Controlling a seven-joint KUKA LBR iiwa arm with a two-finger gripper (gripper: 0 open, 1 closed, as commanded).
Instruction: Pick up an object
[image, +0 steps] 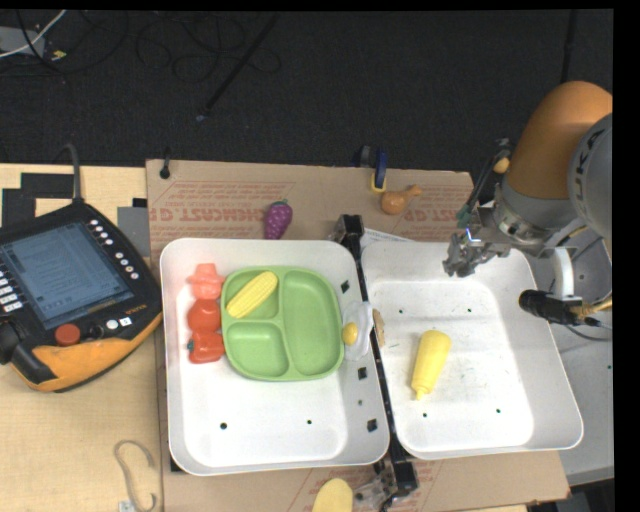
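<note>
Seen from the camera view, the end effector (463, 258) is poised over the far edge of the right bin (540, 425), at the end of the arm (555, 150) reaching in from the right; whether it is spread or pressed together cannot be told, and nothing is seen held by it.

The nearest thing to be picked is judged to be the yellow bottle (429, 363); it lies flat on the floor of the same bin, nearer the camera than the end effector and a little to its left, well apart from it; its long axis runs nearly along the near-far line, tilted slightly, with the narrow cap end toward the near rim; a descent toward the viewer and a wrist turned across that axis would likely be called for.

Farther left of the end effector, in the left bin (200, 440), a green plate (295, 335) carrying corn (250, 292) is seen, with a red figure (204, 315) beside it; these are judged less handy.
</note>
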